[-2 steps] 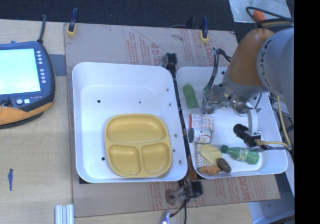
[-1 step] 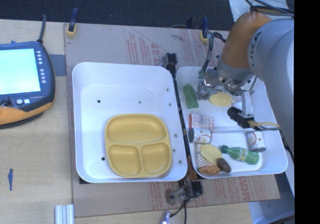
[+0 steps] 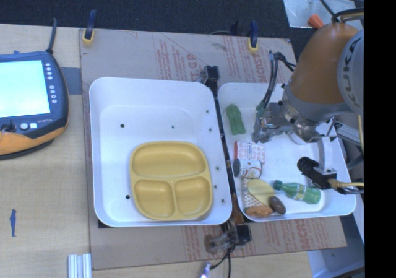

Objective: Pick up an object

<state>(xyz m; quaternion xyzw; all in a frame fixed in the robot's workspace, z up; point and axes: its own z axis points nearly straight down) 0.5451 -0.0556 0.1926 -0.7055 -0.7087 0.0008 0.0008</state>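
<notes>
So from where I'm standing the arm [image 3: 328,66] is leaning in over the right bin [image 3: 346,208], and its gripper [image 3: 265,127] hangs above the bin's upper left part, just right of a green oblong piece [image 3: 235,119] lying near the divider. Honestly can't tell how the claw stands, it's a dark tangle of metal from this angle, and I don't see anything clearly caught in it. The rest of the stuff sits lower in that same bin: a small red-and-white packet [image 3: 249,152] just below the gripper, a green bottle [image 3: 298,191] lying on its side near the bottom edge, a pale yellow thing [image 3: 260,189] left of it, plus a brownish lump [image 3: 259,211] and a dark oval one [image 3: 278,206] right at the bottom rim. The left bin [image 3: 111,103] holds a yellow divided tray [image 3: 171,179]. A teach pendant [image 3: 28,100] sits off to the far left on the bench.
</notes>
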